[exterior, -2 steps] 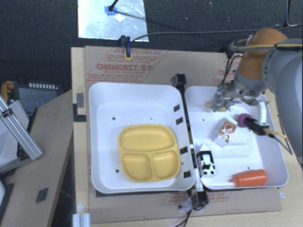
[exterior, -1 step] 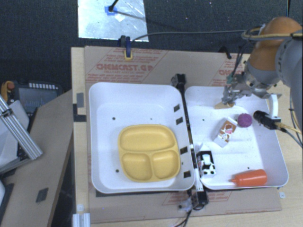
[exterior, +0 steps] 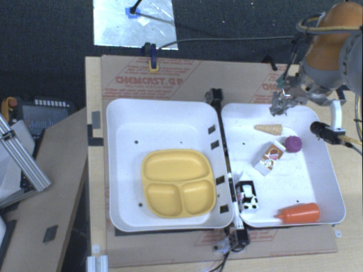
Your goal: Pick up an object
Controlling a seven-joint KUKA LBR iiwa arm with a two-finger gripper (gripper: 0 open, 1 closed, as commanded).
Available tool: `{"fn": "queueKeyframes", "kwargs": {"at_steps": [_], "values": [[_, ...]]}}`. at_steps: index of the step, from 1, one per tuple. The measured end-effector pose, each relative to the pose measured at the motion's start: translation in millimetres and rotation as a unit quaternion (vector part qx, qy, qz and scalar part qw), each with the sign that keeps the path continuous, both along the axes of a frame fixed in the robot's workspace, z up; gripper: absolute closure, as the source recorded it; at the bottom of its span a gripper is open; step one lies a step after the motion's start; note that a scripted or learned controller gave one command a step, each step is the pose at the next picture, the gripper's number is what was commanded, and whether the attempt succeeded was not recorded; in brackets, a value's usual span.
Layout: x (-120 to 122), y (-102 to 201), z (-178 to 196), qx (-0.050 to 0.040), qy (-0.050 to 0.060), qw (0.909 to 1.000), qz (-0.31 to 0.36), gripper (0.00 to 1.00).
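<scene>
Honestly, from my remote seat I saw the arm (exterior: 334, 38) reaching in from the right, with its jaws (exterior: 279, 107) hanging over the far edge of the right bin (exterior: 326, 174), above the bare white floor there. The view was too small and blurred at that spot, so I could not tell if the jaws were wide or narrow, and I saw nothing between them. The candidate objects all lay in the right bin: a tan cone (exterior: 269, 130) lying on its side just below the jaws, a purple ball (exterior: 293, 144) touching or almost touching a small white carton (exterior: 269, 156), a black-and-white toy (exterior: 247, 196) near the inner wall, and an orange bottle (exterior: 299, 212) lying flat at the near edge. The left bin (exterior: 122, 169) held only a yellow divided tray (exterior: 178, 183), which I judged too wide and flat for a two-finger grasp, so working on the right side made sense. I judged the cone the nearest target, because it was free on all sides, well apart from the carton. Its tapered shape could slip, I thought, if the jaws closed near the tip. Both bins sat side by side on the bench (exterior: 68, 152).
</scene>
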State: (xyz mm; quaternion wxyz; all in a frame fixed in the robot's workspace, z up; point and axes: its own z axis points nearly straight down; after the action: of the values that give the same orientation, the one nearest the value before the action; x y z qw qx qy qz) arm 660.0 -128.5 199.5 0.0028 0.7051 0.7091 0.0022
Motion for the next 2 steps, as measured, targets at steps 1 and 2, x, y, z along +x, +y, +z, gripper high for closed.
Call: {"fn": "queueKeyframes", "kwargs": {"at_steps": [1, 2], "values": [[1, 0, 36, 0.0, 0.001, 1.0, 0.0, 1.0], [2, 54, 26, 0.0007, 0.002, 1.0, 0.001, 1.0]]}}
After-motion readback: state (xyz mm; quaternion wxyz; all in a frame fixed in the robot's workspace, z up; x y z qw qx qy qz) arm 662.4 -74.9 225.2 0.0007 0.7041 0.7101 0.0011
